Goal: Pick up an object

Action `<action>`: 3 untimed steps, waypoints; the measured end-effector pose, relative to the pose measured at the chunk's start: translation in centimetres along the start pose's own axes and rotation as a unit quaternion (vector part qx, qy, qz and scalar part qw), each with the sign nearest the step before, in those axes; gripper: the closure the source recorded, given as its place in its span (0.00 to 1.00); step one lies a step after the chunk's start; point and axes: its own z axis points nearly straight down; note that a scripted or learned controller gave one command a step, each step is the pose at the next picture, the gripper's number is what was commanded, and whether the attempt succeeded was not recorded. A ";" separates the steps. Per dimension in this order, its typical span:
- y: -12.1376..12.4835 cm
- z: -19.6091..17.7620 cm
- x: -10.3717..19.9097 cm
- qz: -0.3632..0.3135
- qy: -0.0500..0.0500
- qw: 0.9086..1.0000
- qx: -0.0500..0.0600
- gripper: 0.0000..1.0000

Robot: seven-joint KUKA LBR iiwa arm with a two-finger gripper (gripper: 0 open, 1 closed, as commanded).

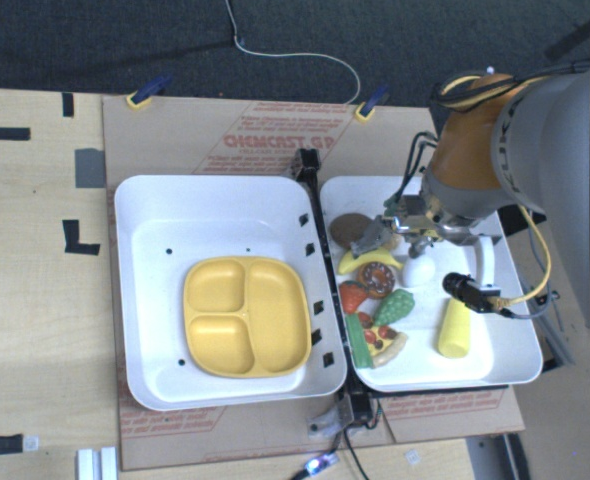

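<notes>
Dark carpet beyond pale wooden bench, cardboard sheet.

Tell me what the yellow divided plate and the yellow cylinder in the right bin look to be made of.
The yellow divided plate looks like moulded plastic with a smooth, semi-matte finish: uniform colour, rounded compartment ridges, soft highlights. The yellow cylinder appears plastic or foam, matte, with even colour and no glare; the picture leaves that open. The right bin holding it seems thin, glossy white plastic.

Arm cut off at three o'clock edge; gripper fingers hidden under wrist; brown disc partly covered.
</notes>
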 end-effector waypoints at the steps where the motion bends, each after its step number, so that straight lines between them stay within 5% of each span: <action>1: 0.3 4.8 0.2 -0.001 0.001 1.000 -0.005 0.00; 2: 0.8 2.9 0.1 -0.001 -0.002 1.000 -0.016 1.00; 3: 0.7 -3.5 0.1 0.000 -0.001 1.000 -0.006 1.00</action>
